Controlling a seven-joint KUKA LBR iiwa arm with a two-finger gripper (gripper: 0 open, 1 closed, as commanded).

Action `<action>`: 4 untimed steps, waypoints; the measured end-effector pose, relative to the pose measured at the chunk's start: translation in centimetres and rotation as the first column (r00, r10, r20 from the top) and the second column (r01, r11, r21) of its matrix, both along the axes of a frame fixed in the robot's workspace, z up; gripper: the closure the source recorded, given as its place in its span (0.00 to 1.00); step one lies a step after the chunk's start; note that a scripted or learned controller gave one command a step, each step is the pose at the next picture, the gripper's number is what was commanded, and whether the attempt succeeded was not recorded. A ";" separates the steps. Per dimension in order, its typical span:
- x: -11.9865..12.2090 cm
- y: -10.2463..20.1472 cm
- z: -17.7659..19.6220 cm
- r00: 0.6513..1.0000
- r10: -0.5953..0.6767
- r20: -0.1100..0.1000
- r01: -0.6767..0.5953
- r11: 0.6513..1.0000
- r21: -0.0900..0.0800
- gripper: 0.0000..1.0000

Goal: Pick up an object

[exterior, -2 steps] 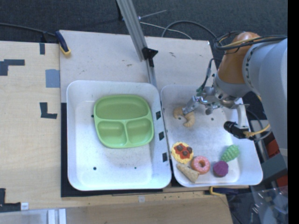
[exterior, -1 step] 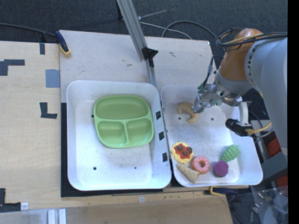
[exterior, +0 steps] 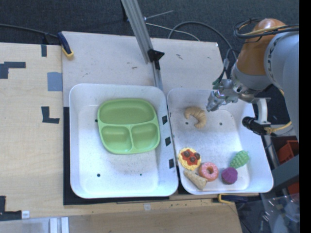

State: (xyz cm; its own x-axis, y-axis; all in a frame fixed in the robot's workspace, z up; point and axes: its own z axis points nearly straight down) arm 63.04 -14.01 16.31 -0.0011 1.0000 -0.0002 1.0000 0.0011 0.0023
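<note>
croissant [exterior: 196, 116]: lies loose in right bin [exterior: 252, 144], upper part, apart from other toys, so prob. easiest pick.
pincer [exterior: 214, 104]: just beside croissant's right end, holds nothing; open/shut: can't tell.
tray [exterior: 129, 125]: green, in left bin [exterior: 82, 174].

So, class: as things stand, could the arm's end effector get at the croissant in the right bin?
Probably yes. The end effector hangs just right of the croissant, which lies alone on bare bin floor; the other toy foods sit clustered at the bin's near edge.
</note>
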 end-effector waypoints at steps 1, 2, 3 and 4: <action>0.2 -0.5 6.2 1.000 0.000 0.002 0.000 1.000 -0.001 1.00; 0.3 -0.4 8.4 1.000 0.001 -0.001 -0.001 1.000 0.000 1.00; 0.8 5.2 7.0 1.000 0.005 -0.004 -0.005 1.000 0.002 1.00; 1.4 9.7 6.4 1.000 0.005 -0.004 -0.005 1.000 0.001 1.00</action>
State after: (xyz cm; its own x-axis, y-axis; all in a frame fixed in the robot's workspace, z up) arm 64.41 -4.34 22.68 -0.0058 1.0000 0.0012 1.0000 0.0059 -0.0022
